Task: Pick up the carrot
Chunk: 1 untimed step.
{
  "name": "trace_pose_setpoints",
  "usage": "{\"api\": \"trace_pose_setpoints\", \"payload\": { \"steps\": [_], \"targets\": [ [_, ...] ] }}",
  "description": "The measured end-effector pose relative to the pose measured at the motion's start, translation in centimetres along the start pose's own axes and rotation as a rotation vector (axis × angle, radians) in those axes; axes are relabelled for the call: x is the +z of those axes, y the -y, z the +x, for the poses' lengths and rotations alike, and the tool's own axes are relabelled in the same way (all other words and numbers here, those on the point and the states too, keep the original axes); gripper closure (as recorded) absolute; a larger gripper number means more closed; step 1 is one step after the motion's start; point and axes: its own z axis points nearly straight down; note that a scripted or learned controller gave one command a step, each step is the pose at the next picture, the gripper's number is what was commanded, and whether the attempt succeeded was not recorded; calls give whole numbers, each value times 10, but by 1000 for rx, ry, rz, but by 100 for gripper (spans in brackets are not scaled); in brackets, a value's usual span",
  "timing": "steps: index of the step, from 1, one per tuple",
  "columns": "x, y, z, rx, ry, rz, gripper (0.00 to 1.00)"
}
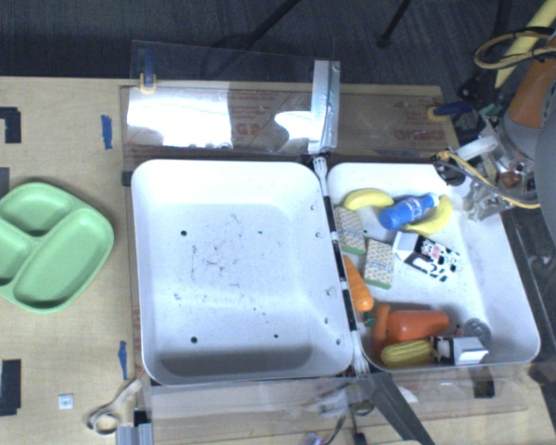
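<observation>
The carrot is a slim orange tapered piece lying along the left wall of the right bin, its tip pointing toward the back. My gripper hangs over the right bin's back right corner, well to the right of the carrot and apart from it, with cables around the wrist. A small dark green piece beside the carrot's near end may be its top; I cannot tell.
Around the carrot lie a thick orange-red vegetable, a yellow corn cob, a banana, a blue bottle, patterned cards and a small black-and-white box. The left bin adjoins. A green divided plate sits far left.
</observation>
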Motion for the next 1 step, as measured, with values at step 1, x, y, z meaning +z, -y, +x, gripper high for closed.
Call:
{"api": "trace_pose_setpoints", "payload": {
  "steps": [1],
  "targets": [
    [-8, 3, 1, -5, 4, 2, 100]
  ]
}}
